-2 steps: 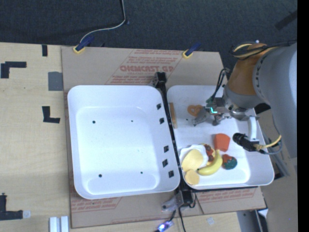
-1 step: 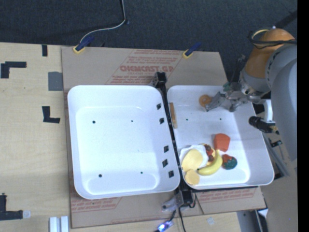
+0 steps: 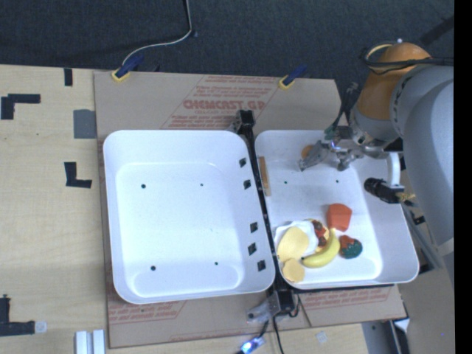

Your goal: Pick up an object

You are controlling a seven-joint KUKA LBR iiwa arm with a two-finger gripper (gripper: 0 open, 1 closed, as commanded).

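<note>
White, smooth plastic forms the two shallow bins at the frame's centre, each with rounded corners and a raised lip; they meet along a dark hinged seam. Under them lies a flat brown cardboard sheet with red print, on a pale wooden bench.

The left bin (image 3: 177, 212) has a bare floor dotted with small dark holes. In the right bin (image 3: 295, 175), the objects cluster at the lower edge: a curved yellow banana (image 3: 326, 252), a pale yellow rounded piece (image 3: 293, 243) touching it, a smaller tan piece (image 3: 293, 271) at the lip, a blocky orange-red object (image 3: 339, 216), and a dark green-and-red item (image 3: 350, 248) beside the banana. A small orange object (image 3: 308, 151) sits near the upper rim.

The gripper (image 3: 324, 155), grey metal, hangs over the right bin's upper part just beside that orange object; how far its fingers are parted I cannot tell, and nothing is visibly between them. The bin's middle floor lies open.
</note>
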